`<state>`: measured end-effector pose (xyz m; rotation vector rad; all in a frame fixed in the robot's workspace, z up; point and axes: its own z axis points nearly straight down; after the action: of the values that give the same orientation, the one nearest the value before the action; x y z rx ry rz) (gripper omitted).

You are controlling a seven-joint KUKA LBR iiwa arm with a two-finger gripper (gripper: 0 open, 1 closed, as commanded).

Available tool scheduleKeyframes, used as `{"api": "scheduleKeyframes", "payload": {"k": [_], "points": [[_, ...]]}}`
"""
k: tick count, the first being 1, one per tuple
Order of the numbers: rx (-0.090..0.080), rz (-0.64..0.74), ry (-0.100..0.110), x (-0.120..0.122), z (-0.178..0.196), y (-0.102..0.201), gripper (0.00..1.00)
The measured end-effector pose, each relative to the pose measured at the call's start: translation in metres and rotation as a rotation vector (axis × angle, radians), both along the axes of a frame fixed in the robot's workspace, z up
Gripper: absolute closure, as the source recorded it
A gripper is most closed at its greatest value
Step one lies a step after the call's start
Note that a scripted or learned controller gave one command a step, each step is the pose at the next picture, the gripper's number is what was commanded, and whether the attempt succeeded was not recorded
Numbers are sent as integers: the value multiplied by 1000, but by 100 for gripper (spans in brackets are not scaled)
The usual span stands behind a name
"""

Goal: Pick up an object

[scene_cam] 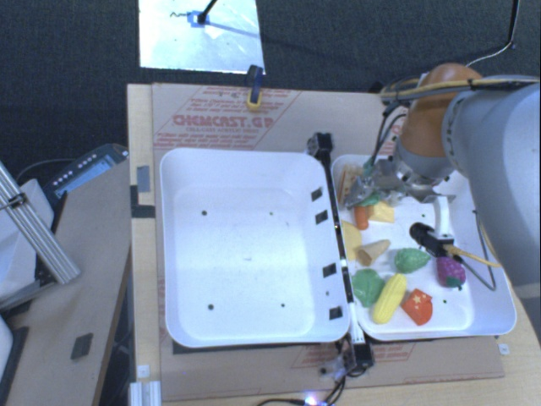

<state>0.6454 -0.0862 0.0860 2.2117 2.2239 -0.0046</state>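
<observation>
Claw [369, 189] is down in the back-left corner of the right bin [494, 311], over the carrot [362, 216] and a yellow piece [383, 213]; can't tell if it's holding anything. From where I stand the carrot is the nearest target, lying just beside the divider wall. I'd centre over it, keep off the wall and the yellow piece, then lift straight up.
</observation>
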Motion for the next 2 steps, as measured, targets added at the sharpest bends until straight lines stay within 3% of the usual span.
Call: {"api": "scheduleKeyframes", "payload": {"k": [1, 2], "points": [[4, 1, -12, 3, 15, 2, 100], [6, -6, 3, -67, 42, -1, 100]]}}
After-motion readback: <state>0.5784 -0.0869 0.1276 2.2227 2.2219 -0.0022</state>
